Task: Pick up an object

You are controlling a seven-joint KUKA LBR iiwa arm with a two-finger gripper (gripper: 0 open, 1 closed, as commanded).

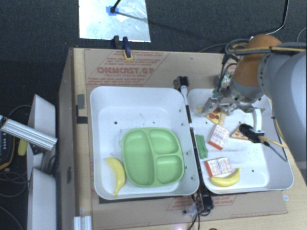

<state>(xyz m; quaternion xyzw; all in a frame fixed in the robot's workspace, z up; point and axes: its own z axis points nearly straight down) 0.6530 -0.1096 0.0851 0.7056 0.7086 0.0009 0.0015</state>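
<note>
While the arm point(288, 92) comes in from the right, its thick grey link crosses the right bin's point(276, 178) far right side. The orange band point(250, 70) sits beyond that, and the wrist bends down and leftward. This puts the gripper point(220, 104) low over the bin's far left corner, close to the wall shared with the left bin point(139, 96). Whether the gripper is spread or closed cannot be told, since its tip is a blur of grey metal. Nothing can be seen held in it.

Nearest in the right bin lies a yellow banana point(225, 178), curved along the front wall. A red-and-white packet point(218, 166) touches its upper side. Farther back, a green block point(200, 146) lies against the left wall, and a second red-and-white packet point(219, 136) sits just beside it to the right. A small wedge of toy pizza point(236, 134) lies right of that packet. Farther still, a toy pizza slice point(214, 115) lies just on the near side of the gripper and is the closest thing to it. Whether the two touch cannot be told.

In the left bin, a second banana point(116, 174) lies in the near left corner, against a green divided plate point(152, 156) that takes up the front half. Both bins rest on a cardboard sheet point(125, 71) with red print. At its far edge stands a blue clamp point(126, 47), and beyond that a shiny panel point(115, 13) lies on the dark floor.
</note>
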